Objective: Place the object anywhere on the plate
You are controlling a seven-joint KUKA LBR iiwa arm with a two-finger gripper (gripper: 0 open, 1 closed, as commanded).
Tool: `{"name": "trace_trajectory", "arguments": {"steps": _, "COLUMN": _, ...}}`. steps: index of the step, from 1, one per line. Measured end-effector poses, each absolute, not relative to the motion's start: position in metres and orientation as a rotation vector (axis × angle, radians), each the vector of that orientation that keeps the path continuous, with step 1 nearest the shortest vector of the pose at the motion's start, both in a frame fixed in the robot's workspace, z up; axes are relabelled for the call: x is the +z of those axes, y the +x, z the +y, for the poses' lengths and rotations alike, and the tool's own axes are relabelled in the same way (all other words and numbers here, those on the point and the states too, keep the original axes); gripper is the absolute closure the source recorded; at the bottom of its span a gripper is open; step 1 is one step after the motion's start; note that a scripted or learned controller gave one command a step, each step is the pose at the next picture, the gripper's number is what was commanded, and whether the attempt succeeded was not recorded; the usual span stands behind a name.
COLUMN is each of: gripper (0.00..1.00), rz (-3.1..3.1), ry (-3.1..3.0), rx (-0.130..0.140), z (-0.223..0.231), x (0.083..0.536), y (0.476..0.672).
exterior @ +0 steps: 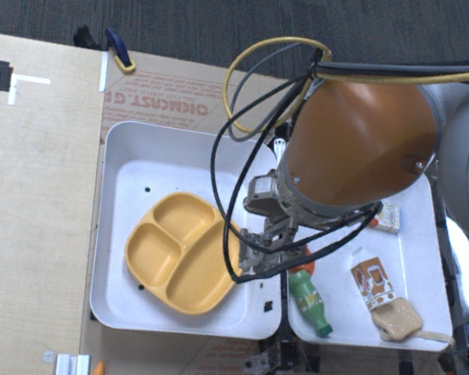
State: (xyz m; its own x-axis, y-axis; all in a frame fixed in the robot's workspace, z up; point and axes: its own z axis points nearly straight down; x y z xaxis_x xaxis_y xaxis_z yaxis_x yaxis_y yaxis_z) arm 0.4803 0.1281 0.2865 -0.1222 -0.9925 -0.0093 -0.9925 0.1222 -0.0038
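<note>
Two white bins are seen: a yellow divided plate (180, 253) in the left bin (126, 154), a green bottle (309, 302) at the right bin's (426, 209) left edge, and the gripper (265, 249) over the dividing rims, its finger state impossible to tell.

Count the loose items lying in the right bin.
4 visible: a green bottle near the bin's front left, a brown-printed packet to its right, a tan bread slice at the front right, and a small packet farther back. The arm may hide more.
</note>
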Motion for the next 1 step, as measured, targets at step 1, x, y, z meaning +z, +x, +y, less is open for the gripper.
{"name": "trace_trajectory", "arguments": {"steps": 1, "gripper": 0.00, "rz": 2.346, "ry": -2.075, "rx": 0.005, "z": 0.1281, "x": 0.2864, "y": 0.4803}}
